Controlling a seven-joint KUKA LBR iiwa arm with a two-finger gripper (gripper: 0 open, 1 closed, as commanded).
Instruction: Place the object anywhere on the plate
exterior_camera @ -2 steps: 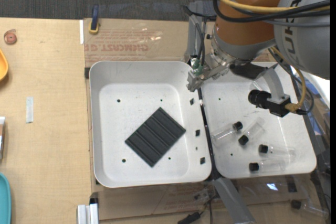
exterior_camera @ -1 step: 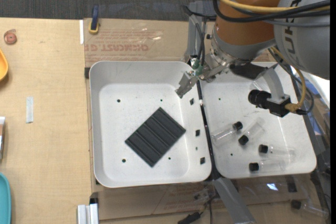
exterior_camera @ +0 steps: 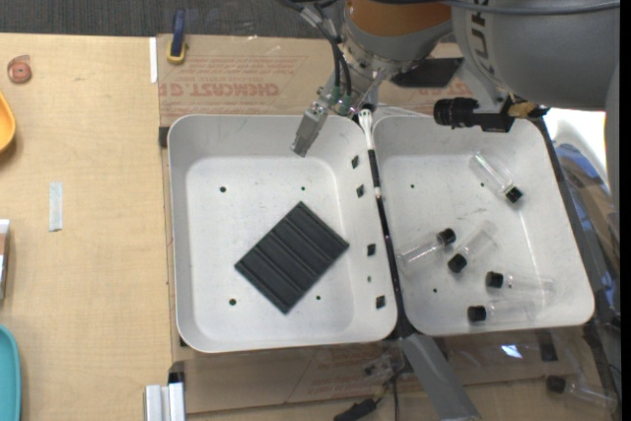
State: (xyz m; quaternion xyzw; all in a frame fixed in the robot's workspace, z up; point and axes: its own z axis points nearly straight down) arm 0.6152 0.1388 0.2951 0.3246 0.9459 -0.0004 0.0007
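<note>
Camera view: vials (exterior_camera: 463,251) right of end effector (exterior_camera: 308,133)

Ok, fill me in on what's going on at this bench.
A grey KUKA arm with an orange band reaches in from the right, its gripper hanging over the far edge of the left bin. A dark ribbed plate lies flat in that bin, with nothing on it. Several clear vials with black caps lie scattered in the right bin. No vial shows between the fingers, so the placing is not yet done.
</note>
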